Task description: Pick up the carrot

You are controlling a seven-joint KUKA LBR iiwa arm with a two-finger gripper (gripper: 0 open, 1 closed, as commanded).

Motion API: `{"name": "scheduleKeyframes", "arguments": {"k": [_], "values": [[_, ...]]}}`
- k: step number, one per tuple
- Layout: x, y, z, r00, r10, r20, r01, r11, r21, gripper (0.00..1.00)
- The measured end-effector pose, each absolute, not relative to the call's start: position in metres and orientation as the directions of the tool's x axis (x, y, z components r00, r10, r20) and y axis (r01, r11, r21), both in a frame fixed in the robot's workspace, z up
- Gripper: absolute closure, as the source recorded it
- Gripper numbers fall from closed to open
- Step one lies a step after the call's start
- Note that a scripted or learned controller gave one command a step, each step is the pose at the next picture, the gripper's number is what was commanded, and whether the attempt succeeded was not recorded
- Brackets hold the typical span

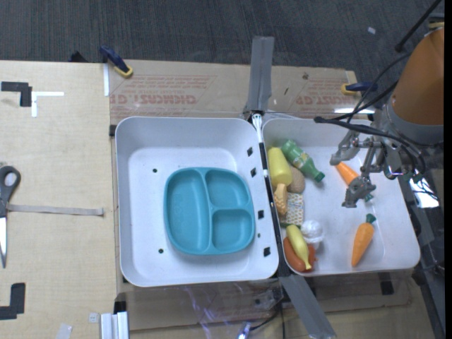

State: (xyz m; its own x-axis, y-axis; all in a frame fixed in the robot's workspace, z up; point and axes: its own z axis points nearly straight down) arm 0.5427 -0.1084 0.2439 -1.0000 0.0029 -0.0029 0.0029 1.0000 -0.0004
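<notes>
An orange carrot [361,241] with a green top lies in the right bin [395,260], near its front right corner, tip toward the front. My gripper [357,181] hangs over the same bin, a little behind the carrot and apart from it. A second, smaller orange piece [345,172] lies right by the gripper, partly covered by it. The arm's orange band [424,76] rises at the right edge.
Along the right bin's left side lie a yellow bottle [278,165], a green bottle [302,159], a brown potato [297,182], a waffle piece [292,206], a white item [311,230] and a yellow-and-red piece [298,249]. The left bin [134,210] holds a teal divided plate [210,210].
</notes>
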Motion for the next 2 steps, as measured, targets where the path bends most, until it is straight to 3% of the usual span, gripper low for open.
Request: {"name": "scheduleKeyframes", "arguments": {"k": [1, 2], "values": [[0.581, -0.173, 0.131, -0.985, 0.174, -0.002, 0.174, 0.985, 0.000, 0.00], [0.626, -0.212, 0.093, -0.978, 0.211, -0.005, 0.211, 0.978, 0.000, 0.00]]}}
